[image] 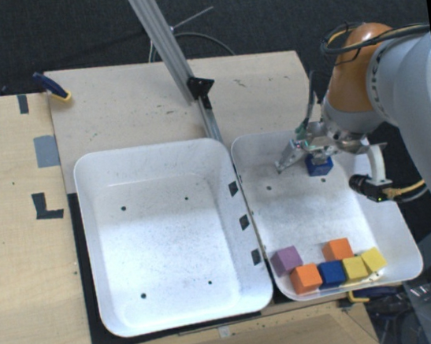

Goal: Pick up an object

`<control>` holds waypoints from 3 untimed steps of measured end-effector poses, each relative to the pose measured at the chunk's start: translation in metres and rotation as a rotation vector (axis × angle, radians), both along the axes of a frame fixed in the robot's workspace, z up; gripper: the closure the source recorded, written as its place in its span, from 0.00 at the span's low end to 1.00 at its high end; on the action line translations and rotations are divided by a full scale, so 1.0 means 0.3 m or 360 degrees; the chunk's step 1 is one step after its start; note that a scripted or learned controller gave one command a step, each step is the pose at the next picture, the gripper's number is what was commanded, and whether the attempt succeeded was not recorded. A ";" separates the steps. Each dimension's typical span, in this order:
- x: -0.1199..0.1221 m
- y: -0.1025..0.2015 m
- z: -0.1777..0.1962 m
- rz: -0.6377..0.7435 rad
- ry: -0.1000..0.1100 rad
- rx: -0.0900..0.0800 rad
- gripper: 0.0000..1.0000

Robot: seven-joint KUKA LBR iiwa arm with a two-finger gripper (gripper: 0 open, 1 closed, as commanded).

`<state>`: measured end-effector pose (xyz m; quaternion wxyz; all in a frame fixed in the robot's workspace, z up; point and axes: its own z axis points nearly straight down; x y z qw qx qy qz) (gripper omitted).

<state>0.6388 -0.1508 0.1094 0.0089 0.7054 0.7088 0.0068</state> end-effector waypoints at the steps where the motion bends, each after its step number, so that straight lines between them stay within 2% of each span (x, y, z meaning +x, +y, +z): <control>1: 0.016 -0.033 -0.002 -0.0002 0.0008 -0.0003 0.00; 2: 0.078 -0.163 -0.004 0.0001 -0.0012 -0.0014 0.00; 3: 0.016 -0.185 -0.003 0.0000 -0.0014 -0.0018 0.00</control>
